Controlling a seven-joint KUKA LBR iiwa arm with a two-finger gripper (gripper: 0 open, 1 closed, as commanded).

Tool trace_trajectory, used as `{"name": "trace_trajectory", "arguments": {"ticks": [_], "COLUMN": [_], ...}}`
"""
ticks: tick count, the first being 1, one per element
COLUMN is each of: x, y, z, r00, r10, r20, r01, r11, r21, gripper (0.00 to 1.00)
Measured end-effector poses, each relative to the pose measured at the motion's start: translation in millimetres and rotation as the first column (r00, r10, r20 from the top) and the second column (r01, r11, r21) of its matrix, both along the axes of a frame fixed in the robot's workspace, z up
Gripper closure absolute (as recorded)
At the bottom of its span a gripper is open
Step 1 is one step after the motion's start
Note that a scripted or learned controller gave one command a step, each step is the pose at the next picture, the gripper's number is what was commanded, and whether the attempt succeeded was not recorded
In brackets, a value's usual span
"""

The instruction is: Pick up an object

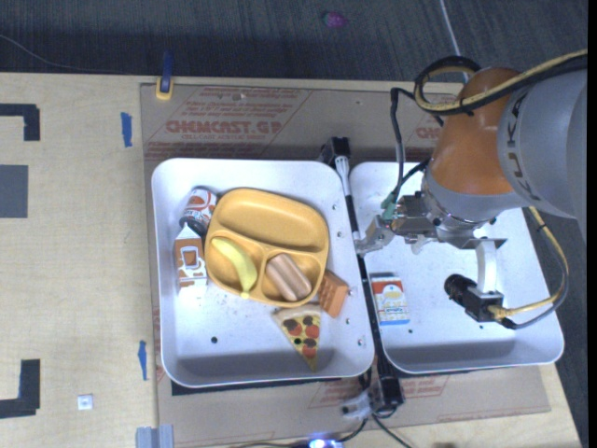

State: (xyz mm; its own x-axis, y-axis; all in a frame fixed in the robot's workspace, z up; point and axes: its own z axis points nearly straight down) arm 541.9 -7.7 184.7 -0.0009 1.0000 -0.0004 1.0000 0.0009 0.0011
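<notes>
The small carton (389, 301) lies flat in the right bin (532, 343), near its left wall, at about seven o'clock from the hand (387, 227). Whether the hand is open or closed, I cannot tell; it hangs over the divider between the bins, nothing visibly gripped. A descent here risks striking the left bin's rim (350, 250), and the flat carton may slip sideways.

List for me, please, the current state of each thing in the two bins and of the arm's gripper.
yellow divided plate: upright in the left bin, holding food.
banana: lying in the plate.
hot dog: lying in the plate.
pizza slice: flat on the bin floor.
can: on its side.
small carton: lying flat in the right bin.
gripper: low over the divider, nothing visibly held.
</notes>
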Motion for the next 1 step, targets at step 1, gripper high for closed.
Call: {"name": "trace_trajectory", "arguments": {"ticks": [1], "x": [-62.8], "y": [-50.6], "z": [-0.1], "r00": [1.000], "r10": [-0.002], "r20": [-0.003], "r01": [0.002], "r11": [1.000], "r21": [0.001], "gripper": [0.00]}}
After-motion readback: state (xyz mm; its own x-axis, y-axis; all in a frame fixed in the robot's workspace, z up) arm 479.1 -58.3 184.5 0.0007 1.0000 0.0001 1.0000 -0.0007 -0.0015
